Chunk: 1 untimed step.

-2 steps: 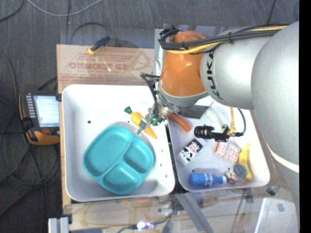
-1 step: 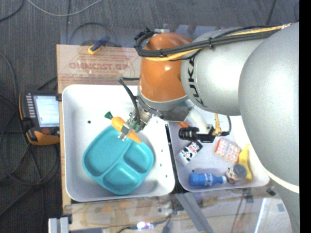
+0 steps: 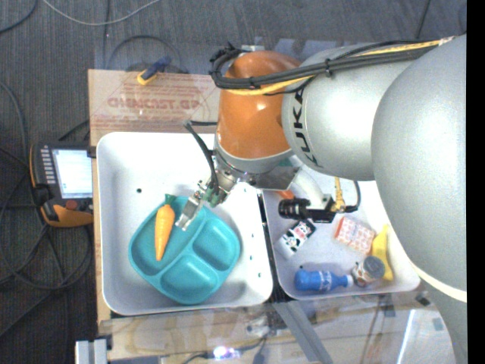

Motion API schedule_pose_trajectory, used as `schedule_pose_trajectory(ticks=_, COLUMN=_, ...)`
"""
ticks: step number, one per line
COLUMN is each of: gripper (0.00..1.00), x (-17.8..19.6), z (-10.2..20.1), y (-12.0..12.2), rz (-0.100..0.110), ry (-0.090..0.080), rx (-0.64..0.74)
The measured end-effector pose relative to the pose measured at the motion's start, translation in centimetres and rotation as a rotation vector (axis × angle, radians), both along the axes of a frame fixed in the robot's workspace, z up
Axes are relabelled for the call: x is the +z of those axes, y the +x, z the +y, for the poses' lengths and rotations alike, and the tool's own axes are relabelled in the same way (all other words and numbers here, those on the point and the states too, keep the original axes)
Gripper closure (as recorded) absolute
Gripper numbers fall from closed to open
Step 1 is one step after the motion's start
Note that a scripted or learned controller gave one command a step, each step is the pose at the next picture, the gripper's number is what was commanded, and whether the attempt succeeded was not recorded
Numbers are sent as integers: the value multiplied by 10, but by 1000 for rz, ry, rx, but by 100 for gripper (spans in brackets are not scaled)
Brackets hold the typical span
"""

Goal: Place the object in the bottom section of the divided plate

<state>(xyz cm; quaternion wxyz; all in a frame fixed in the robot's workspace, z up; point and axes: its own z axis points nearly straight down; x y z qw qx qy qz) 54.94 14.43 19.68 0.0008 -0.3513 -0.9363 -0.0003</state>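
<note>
Camera view: gripper (image 3: 186,217) over the teal divided plate (image 3: 204,268) in the left bin (image 3: 121,165) — fingers apparently released, just beside the carrot (image 3: 163,230) lying in the plate's left section.

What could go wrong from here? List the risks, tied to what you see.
1. The carrot lies in the left section of the divided plate, not clearly the bottom one, so the placement may count as wrong.
2. The gripper sits right beside the carrot and over the plate's rim; pulling away could nudge the carrot or shift the plate within the left bin.
</note>
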Motion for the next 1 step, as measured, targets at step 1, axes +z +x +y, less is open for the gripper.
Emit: schedule_pose_trajectory(ticks=1, gripper=0, x=-10, z=6, y=-31, rz=3, ry=-3, rx=-327)
